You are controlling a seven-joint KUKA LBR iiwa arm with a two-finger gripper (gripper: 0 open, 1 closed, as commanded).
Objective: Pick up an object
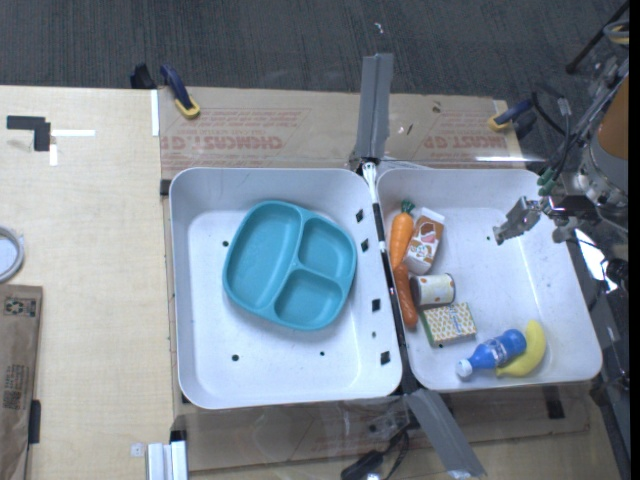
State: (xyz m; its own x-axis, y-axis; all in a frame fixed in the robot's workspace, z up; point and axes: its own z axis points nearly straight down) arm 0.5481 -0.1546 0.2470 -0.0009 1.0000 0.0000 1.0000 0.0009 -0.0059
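Note:
The right bin (560,298) holds several objects. Along its left wall lie an orange carrot (400,239) and a thin orange-red stick (406,300). Beside them are a small white and orange carton (426,242), a small can (436,288) and a flat green box (448,323). A blue bottle (496,353) and a yellow banana (531,349) lie near the front edge. My gripper (512,222) hangs over the bin's upper right part, open, with nothing between its fingers. It is well right of the carton.
The left bin (195,298) contains a blue divided plate (290,265). A grey divider post (375,108) stands behind the seam between the bins. Clamps hold the cardboard (270,128) at the back. A tape roll (8,255) sits at the far left.

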